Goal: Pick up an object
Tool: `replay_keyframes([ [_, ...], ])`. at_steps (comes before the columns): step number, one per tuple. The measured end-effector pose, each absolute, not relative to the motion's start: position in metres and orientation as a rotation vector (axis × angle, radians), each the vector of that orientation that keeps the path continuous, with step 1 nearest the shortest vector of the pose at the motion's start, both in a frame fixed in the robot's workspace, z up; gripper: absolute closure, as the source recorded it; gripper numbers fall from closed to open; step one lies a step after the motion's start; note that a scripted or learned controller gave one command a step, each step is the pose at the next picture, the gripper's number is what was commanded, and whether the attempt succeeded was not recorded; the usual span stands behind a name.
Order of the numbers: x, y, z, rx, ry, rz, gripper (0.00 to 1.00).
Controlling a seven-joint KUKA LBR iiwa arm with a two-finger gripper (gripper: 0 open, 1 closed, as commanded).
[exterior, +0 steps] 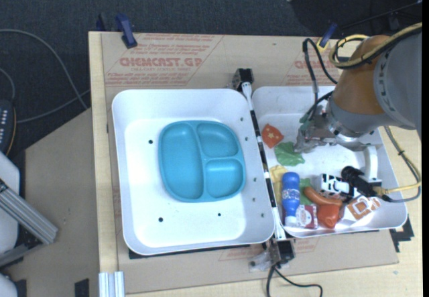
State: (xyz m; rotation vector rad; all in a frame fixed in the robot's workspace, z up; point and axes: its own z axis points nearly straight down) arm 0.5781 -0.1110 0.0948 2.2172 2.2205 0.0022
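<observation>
My gripper reaches down into the right bin, just above and right of a green leafy piece. An orange triangular piece lies to its left. Lower in the bin lie a blue bottle, a red sausage-like piece, a red pepper shape, a small red-and-white packet, a black-and-white toy and an orange-and-white packet. The fingers are hidden under the wrist.
The left bin holds a blue divided plate. The arm's grey body and orange band hang over the right bin's upper right. Clamps and cables sit along the bench's back edge.
</observation>
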Motion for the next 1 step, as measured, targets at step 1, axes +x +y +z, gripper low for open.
replay_keyframes([
  [1, 0.5780, -0.1110, 0.0946, 2.218, 2.220, 0.002, 0.00],
])
